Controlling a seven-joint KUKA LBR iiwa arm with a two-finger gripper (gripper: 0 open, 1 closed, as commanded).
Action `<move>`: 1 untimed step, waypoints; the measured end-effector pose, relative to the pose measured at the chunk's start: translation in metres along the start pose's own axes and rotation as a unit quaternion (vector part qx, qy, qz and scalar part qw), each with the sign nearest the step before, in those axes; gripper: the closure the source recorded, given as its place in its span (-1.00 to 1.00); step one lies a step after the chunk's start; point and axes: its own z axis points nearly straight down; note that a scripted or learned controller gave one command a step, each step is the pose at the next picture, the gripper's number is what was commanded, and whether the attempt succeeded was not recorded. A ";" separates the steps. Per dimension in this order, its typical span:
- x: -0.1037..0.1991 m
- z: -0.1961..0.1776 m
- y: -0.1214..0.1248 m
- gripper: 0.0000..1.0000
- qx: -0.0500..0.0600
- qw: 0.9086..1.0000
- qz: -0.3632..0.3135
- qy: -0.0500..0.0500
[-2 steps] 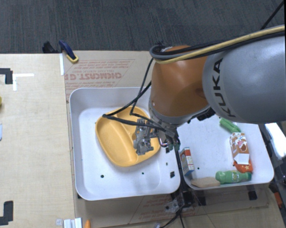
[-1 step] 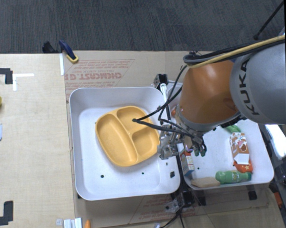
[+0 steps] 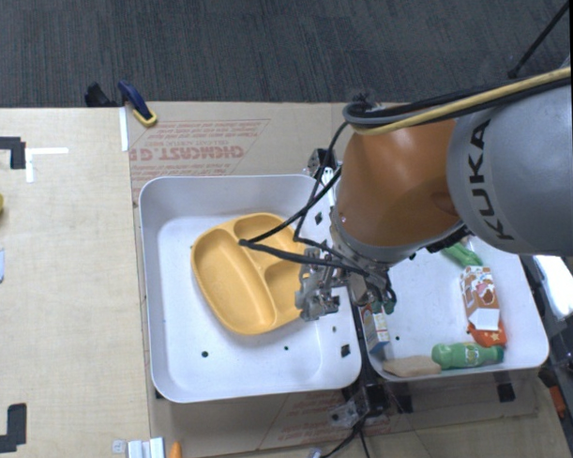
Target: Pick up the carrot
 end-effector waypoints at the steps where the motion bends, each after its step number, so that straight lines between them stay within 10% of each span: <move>1: -0.003 -0.009 0.000 1.00 0.000 1.000 -0.001 -0.003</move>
